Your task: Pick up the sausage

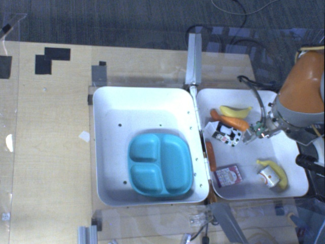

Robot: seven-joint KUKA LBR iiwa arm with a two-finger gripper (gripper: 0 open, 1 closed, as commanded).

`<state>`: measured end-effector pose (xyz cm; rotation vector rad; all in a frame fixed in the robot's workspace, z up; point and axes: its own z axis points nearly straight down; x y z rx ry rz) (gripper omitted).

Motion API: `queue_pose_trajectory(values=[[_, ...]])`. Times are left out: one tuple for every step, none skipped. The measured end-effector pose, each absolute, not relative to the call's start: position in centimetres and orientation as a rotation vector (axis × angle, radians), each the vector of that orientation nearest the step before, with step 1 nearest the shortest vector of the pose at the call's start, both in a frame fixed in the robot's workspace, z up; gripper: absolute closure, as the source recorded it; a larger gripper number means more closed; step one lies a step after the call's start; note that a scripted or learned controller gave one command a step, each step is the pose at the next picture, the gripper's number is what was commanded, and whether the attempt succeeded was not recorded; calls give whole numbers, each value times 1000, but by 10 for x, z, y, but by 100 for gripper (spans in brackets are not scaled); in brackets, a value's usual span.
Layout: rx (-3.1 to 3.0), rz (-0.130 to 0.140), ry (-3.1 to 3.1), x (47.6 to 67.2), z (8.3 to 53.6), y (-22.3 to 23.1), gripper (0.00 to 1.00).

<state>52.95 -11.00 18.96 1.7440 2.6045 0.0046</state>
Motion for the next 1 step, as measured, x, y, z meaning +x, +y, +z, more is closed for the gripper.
queue_pose_trajectory(values=[[2230, 3, 2207, 488, 203, -146, 100]])
